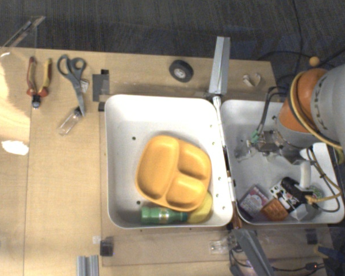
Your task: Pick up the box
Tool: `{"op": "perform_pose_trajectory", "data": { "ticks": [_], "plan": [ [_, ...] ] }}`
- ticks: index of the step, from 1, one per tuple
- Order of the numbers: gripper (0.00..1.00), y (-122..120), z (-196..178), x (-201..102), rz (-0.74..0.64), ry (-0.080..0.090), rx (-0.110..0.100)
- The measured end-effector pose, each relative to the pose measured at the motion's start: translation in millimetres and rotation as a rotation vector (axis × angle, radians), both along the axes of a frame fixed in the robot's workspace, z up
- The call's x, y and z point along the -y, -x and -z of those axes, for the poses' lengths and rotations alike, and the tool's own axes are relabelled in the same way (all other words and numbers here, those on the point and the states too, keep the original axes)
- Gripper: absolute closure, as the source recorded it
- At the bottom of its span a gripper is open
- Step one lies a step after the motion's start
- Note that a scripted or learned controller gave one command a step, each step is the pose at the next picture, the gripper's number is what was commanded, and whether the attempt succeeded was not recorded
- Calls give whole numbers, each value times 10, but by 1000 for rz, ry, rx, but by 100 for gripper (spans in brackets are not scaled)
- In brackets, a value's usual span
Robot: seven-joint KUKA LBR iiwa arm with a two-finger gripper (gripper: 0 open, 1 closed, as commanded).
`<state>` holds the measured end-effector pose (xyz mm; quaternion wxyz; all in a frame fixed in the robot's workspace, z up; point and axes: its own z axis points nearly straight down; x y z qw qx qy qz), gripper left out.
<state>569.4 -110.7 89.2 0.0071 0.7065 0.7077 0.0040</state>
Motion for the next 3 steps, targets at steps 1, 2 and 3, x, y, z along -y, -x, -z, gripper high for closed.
{"op": "perform_pose_trajectory", "data": {
  "ticks": [1, 2, 3],
  "plan": [
    [0, -560, 4, -203, -266, 6, -5],
    [0, 788, -11, 110, -233, 3, -3],
    [0, 290, -6, -128, -10, -2, -1]
  ]
}}
